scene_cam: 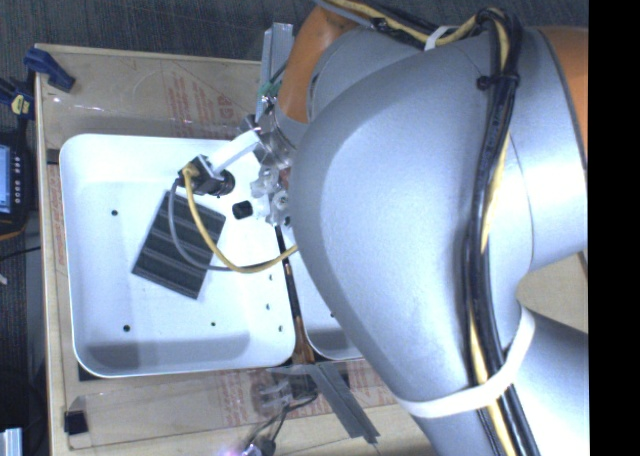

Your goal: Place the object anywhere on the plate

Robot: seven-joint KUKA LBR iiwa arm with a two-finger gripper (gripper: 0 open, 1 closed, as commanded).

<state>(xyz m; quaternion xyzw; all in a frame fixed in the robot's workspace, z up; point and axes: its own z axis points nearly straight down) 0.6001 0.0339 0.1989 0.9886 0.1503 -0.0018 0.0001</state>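
Note:
A dark grey ribbed rectangular plate [178, 244] lies tilted on the floor of the left white bin [110, 344]. A small black object [242, 210] sits on the bin floor just right of the plate's upper corner. My gripper [268, 187] hangs over the left bin's right side, right beside the small black object; whether it touches the object is unclear. The large grey arm hides most of what lies behind the gripper.
The right bin [330, 349] is almost wholly covered by the arm; a sliver of its rim shows. A blue clamp [48, 66] sits at the bench's top left corner. A metal bracket [335, 402] juts out at the bench's front edge.

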